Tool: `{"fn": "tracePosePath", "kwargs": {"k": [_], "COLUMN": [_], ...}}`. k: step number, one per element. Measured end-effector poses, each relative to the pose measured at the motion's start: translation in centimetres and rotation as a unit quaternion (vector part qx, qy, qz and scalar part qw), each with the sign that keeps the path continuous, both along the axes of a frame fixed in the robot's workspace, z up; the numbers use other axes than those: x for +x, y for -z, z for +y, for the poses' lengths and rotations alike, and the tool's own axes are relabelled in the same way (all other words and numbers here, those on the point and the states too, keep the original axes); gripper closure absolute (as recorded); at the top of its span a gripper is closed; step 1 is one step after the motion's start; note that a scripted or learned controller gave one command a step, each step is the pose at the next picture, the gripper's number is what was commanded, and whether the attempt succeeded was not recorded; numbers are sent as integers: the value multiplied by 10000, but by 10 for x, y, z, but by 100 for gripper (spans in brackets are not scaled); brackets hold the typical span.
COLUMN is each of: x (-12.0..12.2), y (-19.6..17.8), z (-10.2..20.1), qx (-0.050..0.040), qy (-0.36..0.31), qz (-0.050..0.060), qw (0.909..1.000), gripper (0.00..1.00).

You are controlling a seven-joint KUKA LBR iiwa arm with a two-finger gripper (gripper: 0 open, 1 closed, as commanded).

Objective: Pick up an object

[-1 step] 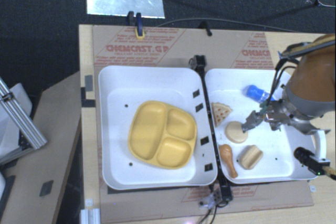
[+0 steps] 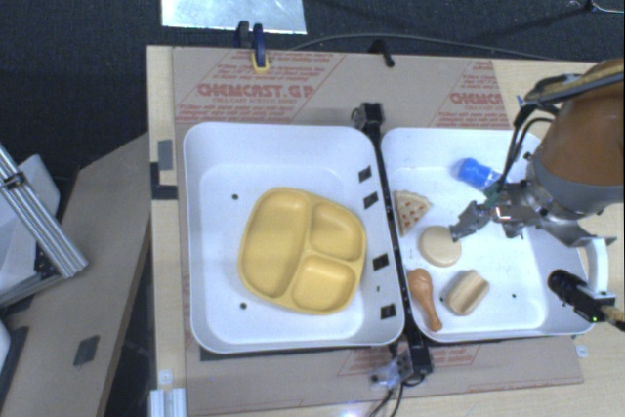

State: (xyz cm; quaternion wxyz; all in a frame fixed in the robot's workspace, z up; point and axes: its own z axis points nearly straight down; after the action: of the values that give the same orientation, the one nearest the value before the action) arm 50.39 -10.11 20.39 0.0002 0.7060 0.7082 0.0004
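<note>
The right bin [image 2: 508, 312] holds several toy foods. A pizza slice [image 2: 411, 209] lies by its left wall. Farther back rests a blue object [image 2: 476, 173]. A round beige bun [image 2: 439, 247] sits mid-bin, with a tan bread piece [image 2: 466, 291] and a brown drumstick [image 2: 424, 296] in front of it. My gripper [image 2: 465, 224] reaches in from the right. Its tip hangs just over the bun's upper right edge. I see nothing held in it.
The left bin [image 2: 217, 181] carries a yellow compartment tray [image 2: 303, 249]. A black divider with clips [image 2: 381, 210] runs between the two bins. The grey arm body [image 2: 576, 161] covers the right bin's far right side.
</note>
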Motion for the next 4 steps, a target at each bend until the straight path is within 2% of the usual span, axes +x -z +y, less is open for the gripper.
{"fn": "tracePosePath", "kwargs": {"k": [2,3,4], "x": [2,3,10], "y": [115,102,43], "z": [-1,-1,6], "qx": [7,-1,-6], "qy": [10,7,-7], "qz": [25,-4,-31], "qw": [10000,10000,10000], "gripper": [0,100,100]}}
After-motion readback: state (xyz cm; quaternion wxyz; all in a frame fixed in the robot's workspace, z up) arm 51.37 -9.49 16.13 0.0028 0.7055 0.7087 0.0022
